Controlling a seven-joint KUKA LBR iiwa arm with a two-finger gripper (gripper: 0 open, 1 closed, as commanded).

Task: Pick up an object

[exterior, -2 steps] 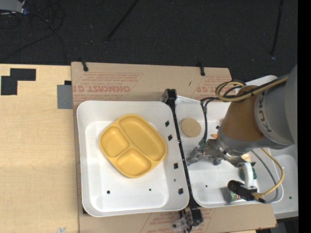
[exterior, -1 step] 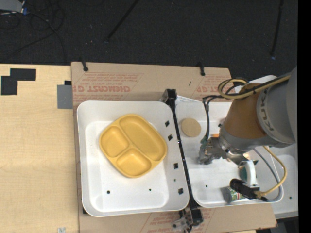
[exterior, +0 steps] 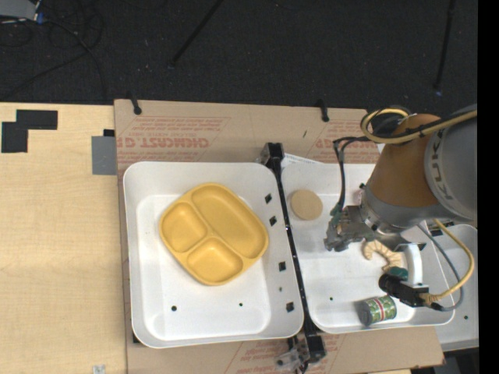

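My gripper (exterior: 337, 237) hangs low over the right bin (exterior: 335, 302), near its middle left, below the orange-banded wrist. A round tan disc (exterior: 306, 205) lies just up and left of it, apart from the fingertips. A small green and white can (exterior: 377, 310) rests on its side near the bin's front right. A tan, bone-like object (exterior: 382, 251) and a white and green item (exterior: 411, 267) sit right of the gripper, partly hidden by the arm. Nothing shows between the fingers.
The left bin (exterior: 148, 302) holds a yellow three-compartment plate (exterior: 213, 232). A black divider (exterior: 284, 240) runs between the bins. Black and yellow cables trail from the arm over the right bin's right side.
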